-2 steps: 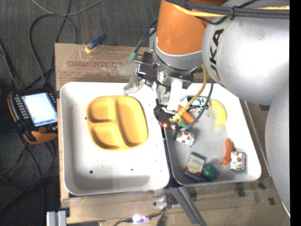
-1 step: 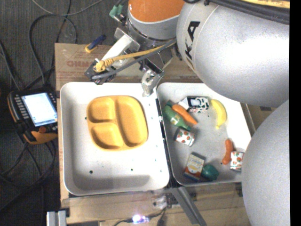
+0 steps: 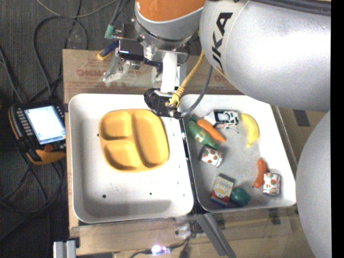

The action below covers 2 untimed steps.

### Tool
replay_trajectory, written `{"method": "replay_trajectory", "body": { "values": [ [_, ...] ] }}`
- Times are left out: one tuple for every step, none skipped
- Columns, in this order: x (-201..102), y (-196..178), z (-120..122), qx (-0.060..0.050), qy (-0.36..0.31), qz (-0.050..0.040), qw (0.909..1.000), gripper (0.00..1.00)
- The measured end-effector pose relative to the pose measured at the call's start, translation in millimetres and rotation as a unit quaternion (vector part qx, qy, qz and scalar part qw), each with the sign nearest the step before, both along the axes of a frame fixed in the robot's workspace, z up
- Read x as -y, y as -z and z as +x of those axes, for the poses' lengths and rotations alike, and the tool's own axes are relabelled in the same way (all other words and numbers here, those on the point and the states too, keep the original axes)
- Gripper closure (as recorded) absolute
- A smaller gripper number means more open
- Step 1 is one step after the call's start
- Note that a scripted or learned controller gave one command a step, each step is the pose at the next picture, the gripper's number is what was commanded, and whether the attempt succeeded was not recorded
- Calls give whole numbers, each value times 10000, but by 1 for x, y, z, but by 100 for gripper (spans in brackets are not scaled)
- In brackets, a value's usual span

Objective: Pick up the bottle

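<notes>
the green bottle [image 3: 194, 133] lies by the right bin's [image 3: 285, 160] left wall, under a carrot [image 3: 210, 130]. the gripper [image 3: 141, 71] hangs over cardboard [image 3: 80, 71] beyond the bins, apart from it; whether it is open cannot be told. dark carpet [image 3: 27, 47] surrounds the bench.

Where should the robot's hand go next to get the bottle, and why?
Probably across to above the green bottle. The gripper is beyond the far edge of the left bin, while the bottle lies in the right bin, right by the carrot.

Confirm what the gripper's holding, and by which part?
Nothing that shows. The gripper hangs past the left bin's far rim; the green bottle lies in the right bin, beside the carrot.
</notes>
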<state>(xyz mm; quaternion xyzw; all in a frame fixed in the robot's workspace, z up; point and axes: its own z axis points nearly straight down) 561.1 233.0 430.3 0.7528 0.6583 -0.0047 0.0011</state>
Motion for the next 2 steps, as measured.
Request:
{"method": "replay_trajectory", "body": {
  "values": [
    [7,38,17,-6,-428,2,9991,0],
    [6,1,38,-8,-3302,24,9439,0]
  ]
}}
